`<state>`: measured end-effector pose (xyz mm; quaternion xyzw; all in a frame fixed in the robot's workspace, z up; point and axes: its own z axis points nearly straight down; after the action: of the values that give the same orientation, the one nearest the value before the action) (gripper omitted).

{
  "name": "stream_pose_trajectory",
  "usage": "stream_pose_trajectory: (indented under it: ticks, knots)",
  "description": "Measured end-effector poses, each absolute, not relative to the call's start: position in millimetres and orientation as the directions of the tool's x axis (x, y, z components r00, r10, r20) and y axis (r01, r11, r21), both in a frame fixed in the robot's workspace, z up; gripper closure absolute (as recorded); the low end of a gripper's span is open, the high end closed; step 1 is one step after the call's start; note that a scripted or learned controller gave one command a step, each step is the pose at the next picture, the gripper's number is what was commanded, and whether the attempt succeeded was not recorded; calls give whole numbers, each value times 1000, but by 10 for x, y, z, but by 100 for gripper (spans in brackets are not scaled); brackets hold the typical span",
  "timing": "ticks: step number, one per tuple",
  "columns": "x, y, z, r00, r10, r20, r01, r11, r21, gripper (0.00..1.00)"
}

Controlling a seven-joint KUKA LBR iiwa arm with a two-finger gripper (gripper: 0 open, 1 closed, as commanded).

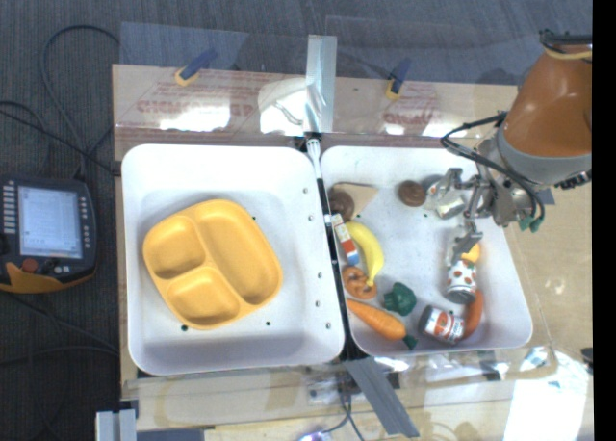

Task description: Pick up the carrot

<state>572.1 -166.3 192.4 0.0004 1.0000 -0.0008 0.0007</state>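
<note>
Nearest us, at the front edge of the right bin, lies the carrot, orange and slanted, with its thick end toward the divider between the bins. Just beside it we see a green broccoli-like piece, a pretzel and a banana, so it is hemmed in on its far side but free along its front. A small can lies near its thin end. The tool hangs over the right part of that bin, above a spotted bottle-like toy, well apart from the carrot. We cannot tell whether it is clenched or released; nothing is visibly caught in it. The yellow divided plate sits alone in the left bin. We judge the reach toward the carrot is not yet made, and the crowding neighbours could spoil a grasp.
</note>
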Motion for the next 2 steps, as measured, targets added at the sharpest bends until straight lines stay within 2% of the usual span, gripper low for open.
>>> stream_pose_trajectory:
  ticks: [1, 2]
  knots:
    - [5354, -867, 1881, -1000, 16, -1, 16, 1000, 2, 0]
    - [4837, -361, 1834, -999, 47, 1, 47, 999, 1, 0]
